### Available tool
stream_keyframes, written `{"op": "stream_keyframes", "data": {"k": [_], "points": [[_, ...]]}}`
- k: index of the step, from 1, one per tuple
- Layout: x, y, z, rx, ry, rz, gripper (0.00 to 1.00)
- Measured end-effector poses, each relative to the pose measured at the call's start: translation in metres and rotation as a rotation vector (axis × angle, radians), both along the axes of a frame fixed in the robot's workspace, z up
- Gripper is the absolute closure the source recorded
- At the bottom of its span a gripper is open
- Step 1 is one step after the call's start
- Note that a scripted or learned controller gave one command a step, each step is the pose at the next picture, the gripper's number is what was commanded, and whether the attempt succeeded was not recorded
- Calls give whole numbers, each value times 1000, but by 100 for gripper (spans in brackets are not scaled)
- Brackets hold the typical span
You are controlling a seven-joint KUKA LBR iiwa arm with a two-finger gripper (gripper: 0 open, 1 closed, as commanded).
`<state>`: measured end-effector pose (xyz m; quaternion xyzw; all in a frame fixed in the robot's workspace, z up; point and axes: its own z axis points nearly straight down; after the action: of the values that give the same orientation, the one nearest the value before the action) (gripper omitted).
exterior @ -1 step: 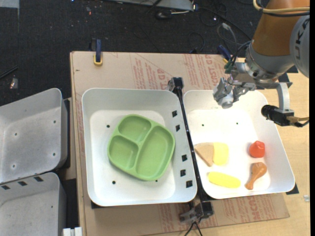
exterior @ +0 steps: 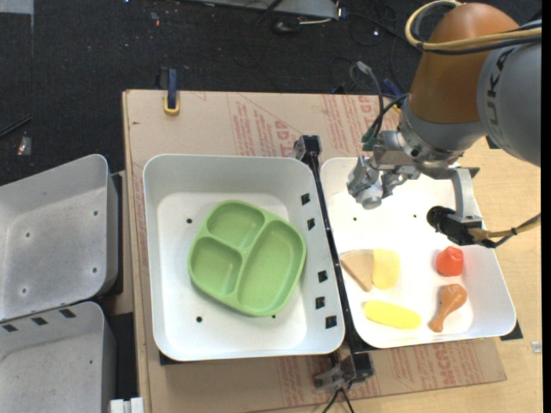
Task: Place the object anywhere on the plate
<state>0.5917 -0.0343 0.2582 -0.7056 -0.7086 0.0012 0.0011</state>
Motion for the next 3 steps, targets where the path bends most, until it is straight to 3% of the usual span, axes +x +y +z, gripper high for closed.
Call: {"op": "stream_keyframes", "data": {"k": [3], "points": [[-91,140,-14,1,1,3,100]]}}
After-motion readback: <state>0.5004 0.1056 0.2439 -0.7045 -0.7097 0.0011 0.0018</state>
